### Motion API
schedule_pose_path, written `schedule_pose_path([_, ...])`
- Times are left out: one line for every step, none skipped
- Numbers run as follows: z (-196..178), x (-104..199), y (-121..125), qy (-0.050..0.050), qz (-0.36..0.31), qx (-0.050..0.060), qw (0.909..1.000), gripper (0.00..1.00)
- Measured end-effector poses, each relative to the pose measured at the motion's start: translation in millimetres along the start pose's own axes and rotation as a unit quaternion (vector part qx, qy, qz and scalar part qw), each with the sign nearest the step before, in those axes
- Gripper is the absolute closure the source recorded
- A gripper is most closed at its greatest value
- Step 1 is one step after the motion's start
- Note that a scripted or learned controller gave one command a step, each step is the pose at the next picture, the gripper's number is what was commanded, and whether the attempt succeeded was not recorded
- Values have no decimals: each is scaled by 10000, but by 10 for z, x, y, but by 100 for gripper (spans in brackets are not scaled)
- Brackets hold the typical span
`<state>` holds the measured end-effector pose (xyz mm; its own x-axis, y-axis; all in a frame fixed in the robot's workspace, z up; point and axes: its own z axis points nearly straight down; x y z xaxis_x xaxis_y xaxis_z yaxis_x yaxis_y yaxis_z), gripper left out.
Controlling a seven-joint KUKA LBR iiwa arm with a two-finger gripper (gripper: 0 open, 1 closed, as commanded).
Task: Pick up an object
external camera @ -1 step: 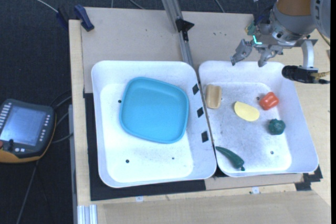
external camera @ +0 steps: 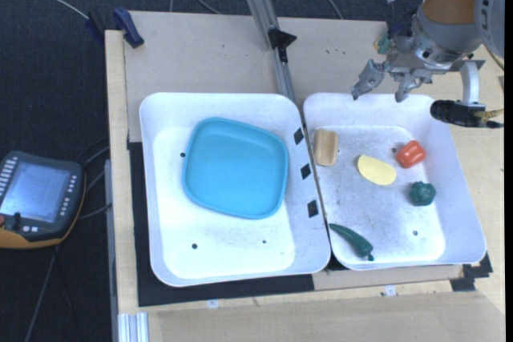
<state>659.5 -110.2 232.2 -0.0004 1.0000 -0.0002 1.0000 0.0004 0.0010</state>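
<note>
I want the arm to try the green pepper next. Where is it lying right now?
The green pepper lies in the right bin, at its near left corner by the divider between the bins, below the yellow piece.

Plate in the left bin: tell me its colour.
Light blue plate, clearest in the camera view.

Plate [external camera: 236,166] sits in the left bin [external camera: 160,112]. Right bin [external camera: 457,172] has five bits scattered, and the gripper [external camera: 381,90] hangs above its upper edge.
</note>
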Motion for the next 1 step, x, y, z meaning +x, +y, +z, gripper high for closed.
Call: schedule_pose_path([427, 1, 33, 2, 0, 19, 10000, 0])
